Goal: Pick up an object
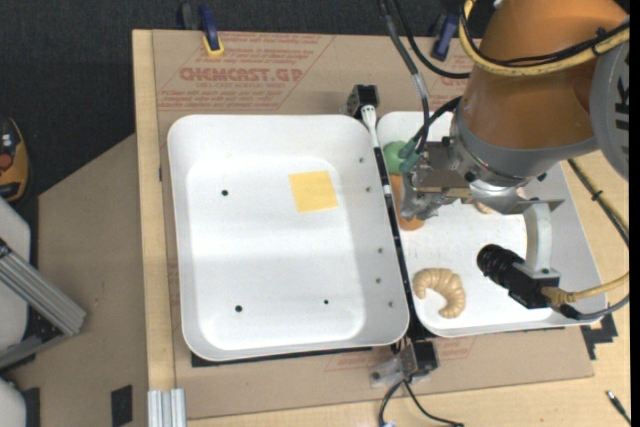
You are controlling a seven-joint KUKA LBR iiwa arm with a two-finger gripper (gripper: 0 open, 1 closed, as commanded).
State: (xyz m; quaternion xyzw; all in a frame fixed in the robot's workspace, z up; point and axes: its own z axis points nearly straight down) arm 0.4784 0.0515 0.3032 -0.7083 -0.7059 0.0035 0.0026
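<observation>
A flat yellow square (313, 191) lies in the left bin (200, 245), toward its upper middle. A tan croissant (442, 289) rests at the front of the right bin (480, 315). A green item (399, 155) and an orange item (407, 207) sit along the right bin's left wall, partly hidden by the arm. My gripper (428, 202) reaches down into the right bin just beside the orange item, under the large orange band of the wrist. The wrist body covers much of the right bin's far half.
Brown cardboard (240, 65) surrounds both bins, held by blue clamps at the back. A black cylindrical part (512, 277) and cables hang off the arm over the right bin's front right. Aluminium framing stands at the far left.
</observation>
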